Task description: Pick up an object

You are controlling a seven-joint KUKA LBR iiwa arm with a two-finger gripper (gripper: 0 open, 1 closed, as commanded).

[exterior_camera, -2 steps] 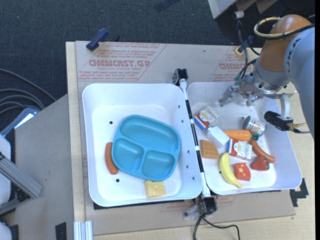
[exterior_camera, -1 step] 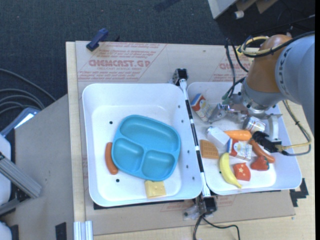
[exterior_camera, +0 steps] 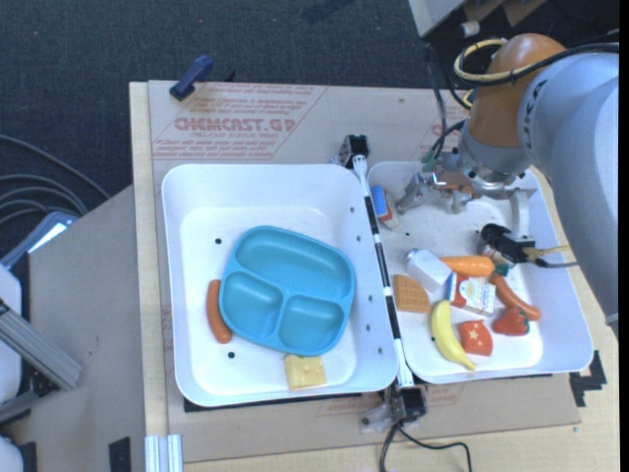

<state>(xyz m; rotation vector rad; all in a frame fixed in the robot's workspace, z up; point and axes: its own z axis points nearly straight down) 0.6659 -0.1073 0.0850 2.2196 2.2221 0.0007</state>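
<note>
The camera view showed the gripper (exterior_camera: 432, 191) hanging over the far end of the right bin (exterior_camera: 568, 354), its fingers spread apart and gripping nothing, above bare white floor. The toy food lay nearer the front of that bin: a banana (exterior_camera: 448, 334), a carrot (exterior_camera: 468, 265) and a white block (exterior_camera: 428, 265).

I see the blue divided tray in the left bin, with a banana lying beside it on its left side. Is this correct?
Not quite. In the camera view, a sausage, not a banana, lies left of the blue divided tray in the left bin. The banana lies in the right bin.
</note>
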